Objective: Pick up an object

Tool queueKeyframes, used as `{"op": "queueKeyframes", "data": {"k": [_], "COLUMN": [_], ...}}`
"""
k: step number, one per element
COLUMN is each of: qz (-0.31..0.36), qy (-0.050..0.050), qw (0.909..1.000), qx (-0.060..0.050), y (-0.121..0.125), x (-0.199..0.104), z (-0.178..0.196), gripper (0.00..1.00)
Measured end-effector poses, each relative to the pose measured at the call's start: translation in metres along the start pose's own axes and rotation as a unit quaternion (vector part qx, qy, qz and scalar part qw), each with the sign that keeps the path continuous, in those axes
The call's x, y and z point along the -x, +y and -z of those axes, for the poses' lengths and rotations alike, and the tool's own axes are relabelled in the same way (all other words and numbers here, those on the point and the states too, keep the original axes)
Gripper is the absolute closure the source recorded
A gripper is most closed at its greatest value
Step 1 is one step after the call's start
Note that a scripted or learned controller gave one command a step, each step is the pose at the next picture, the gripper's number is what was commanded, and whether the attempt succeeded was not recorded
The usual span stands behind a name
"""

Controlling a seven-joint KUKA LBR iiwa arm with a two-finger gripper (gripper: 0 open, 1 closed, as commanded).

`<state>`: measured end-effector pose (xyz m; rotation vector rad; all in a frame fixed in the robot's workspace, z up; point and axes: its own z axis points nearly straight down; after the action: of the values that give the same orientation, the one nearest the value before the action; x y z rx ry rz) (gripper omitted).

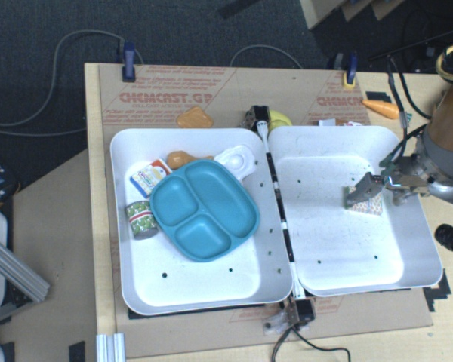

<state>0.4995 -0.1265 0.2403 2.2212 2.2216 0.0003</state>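
Observation:
My gripper (360, 194) reaches in from the right and hangs low over the right bin (325, 255), in its right half. A small flat patterned piece (371, 206) lies on the bin floor right under and beside the gripper tip, partly covered by it. In the left bin (211, 285) a blue divided plate (204, 210) lies in the middle. Along the plate's left side are a small white carton (147, 178) and a green-labelled can (141, 219). A brown rounded item (180, 158) and a white scoop (235, 159) sit at the plate's far edge.
Behind the bins, on the board, lie an orange lump (194, 117), a yellow item (280, 119) and an orange carrot-like piece (381, 108). Cables run across the back right. A black clamp (258, 116) sits at the top of the divider between the bins.

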Motion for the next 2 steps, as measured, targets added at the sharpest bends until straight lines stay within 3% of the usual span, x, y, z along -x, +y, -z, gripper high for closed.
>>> {"op": "queueKeyframes", "data": {"k": [1, 2], "qz": [-0.001, 0.001], "qy": [0.000, -0.002], "qw": [1.0000, 1.0000], "qx": [0.000, 0.004], "y": [0.039, 0.099], "x": [0.039, 0.080], "z": [-0.117, -0.152], "gripper": [0.00, 0.00]}}
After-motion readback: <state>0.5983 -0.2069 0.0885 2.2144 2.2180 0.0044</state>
